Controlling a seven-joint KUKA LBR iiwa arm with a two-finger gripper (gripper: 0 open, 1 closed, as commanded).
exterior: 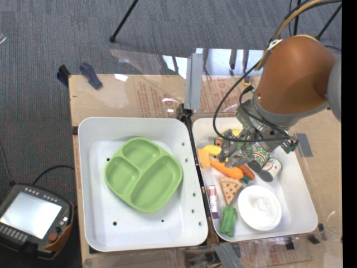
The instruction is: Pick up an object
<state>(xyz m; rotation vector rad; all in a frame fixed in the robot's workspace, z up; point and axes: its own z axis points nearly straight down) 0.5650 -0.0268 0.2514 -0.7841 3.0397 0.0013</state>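
- Gripper (241, 149) is low in the right bin (304, 205), over the toy pile at its upper left; can't tell if the jaws are spread or clenched, and nothing is visibly held.
- Likely target: the orange carrot (227, 170) just under the gripper, with a yellow piece (212, 149) beside it and a small can (271, 165) just right.
- Risk: items touch, so a grab may pinch two, or nudge the carrot away and come up with nothing.
- Risk: the pile sits near the divider wall, so the jaws may clip the rim.
- White round lid (259, 206), waffle wedge (229, 189) and green toy (228, 221) crowd the lower half.
- Open room: left bin (95, 144) holds just a green divided plate (144, 173), free margins all round.
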